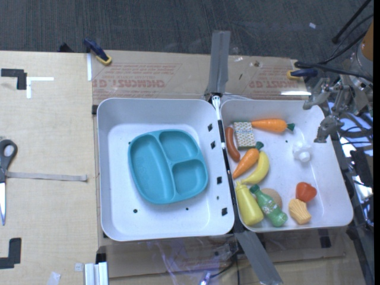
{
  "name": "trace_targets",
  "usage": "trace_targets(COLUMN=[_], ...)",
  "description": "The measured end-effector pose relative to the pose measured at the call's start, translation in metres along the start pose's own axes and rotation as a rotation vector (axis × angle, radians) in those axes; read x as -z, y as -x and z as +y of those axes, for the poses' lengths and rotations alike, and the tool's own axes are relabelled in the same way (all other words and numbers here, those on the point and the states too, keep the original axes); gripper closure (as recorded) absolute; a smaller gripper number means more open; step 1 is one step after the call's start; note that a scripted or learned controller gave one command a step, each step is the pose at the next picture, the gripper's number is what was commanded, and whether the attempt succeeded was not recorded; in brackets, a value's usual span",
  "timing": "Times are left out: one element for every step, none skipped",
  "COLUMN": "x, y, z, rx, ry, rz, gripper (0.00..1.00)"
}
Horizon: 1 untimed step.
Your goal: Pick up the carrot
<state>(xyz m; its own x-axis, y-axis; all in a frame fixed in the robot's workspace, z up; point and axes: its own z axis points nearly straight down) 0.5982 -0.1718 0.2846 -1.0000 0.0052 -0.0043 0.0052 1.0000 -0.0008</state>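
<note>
Low in the frame's right bin we see a glossy yellow plastic bottle (249, 206) and a curved yellow banana (259, 168). Higher, the tapered orange carrot with a green stub (270, 124) lies flat near the bin's top wall. Beyond, at the frame's right edge, hovers the metal two-finger gripper (330, 108); we cannot tell its state.

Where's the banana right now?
In the right bin, left half: the banana lies just right of the lower carrot, above the yellow bottle.
</note>
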Motion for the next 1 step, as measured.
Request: trace_targets(x=[-0.0789], y=[0.051], z=[0.0734], rx=[0.165], ry=[0.001], rz=[0.0], gripper=[0.0])
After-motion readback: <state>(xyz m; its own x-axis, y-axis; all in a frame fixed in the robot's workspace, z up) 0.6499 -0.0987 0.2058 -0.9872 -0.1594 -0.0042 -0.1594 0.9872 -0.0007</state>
